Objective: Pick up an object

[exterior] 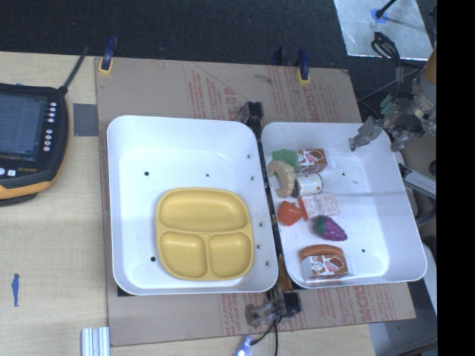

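The right white bin point(386, 221) holds several small items along its left side: a green piece point(283, 156), a brown packet point(312, 158), a beige curved piece point(282, 176), a small can point(310, 185), a pink-and-white packet point(320, 204), an orange-red piece point(289, 213), purple grapes point(331, 228) and a brown-and-white packet point(323, 262). My gripper point(380, 139) hangs over the bin's far right corner, well clear of the items. It is open, with nothing between its two fingers point(365, 135).
The left white bin point(133, 169) carries a yellow divided tray point(204, 233). A teach pendant point(26, 139) lies on the bench at far left. Blue clamps point(303, 64) pin the cardboard's far edge. Scissors point(384, 44) lie at the upper right.
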